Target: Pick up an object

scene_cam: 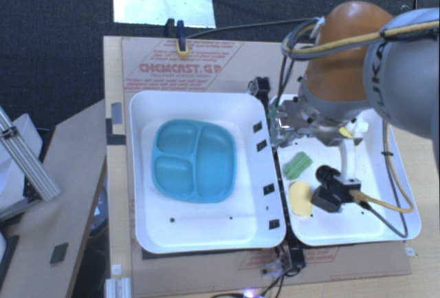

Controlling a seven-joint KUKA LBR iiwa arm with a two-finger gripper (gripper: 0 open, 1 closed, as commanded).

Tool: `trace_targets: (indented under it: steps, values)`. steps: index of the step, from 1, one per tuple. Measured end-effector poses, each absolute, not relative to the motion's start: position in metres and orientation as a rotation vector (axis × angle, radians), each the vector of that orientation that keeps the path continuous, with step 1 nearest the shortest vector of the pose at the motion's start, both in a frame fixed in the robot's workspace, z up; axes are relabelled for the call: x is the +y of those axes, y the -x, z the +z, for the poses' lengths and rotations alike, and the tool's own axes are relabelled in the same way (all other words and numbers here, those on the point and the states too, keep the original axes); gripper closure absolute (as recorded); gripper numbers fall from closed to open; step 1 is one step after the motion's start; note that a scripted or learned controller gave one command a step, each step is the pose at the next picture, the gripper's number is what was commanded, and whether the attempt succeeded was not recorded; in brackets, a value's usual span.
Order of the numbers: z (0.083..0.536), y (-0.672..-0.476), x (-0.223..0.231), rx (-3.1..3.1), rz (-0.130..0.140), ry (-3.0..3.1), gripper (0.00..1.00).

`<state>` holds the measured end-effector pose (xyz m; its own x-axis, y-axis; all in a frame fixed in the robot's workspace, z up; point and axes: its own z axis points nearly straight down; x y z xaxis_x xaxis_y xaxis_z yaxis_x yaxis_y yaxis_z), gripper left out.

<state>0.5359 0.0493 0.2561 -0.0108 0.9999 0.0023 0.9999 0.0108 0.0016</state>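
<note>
In the right bin [395, 217] a green ridged piece [298, 165] lies near the left wall. A pale yellow rounded piece [300, 197] sits just in front of it. My gripper [287, 127] hangs low over the back left part of this bin, under the grey and orange wrist. It is just behind the green piece, and the wrist hides its tips. A small yellow and white thing [355, 129] peeks out to the right of the wrist.
The left bin [144, 221] holds a blue divided plate [194, 159]. A raised divider with black clips [269, 166] runs between the two bins. Cables loop around the arm over the right bin's right side.
</note>
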Motion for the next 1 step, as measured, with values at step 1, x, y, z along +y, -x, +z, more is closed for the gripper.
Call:
trace_targets:
  steps: [1]
  values:
    - [0.2482, -0.5324, 0.0952, -2.23, -0.002, 2.212, 1.0]
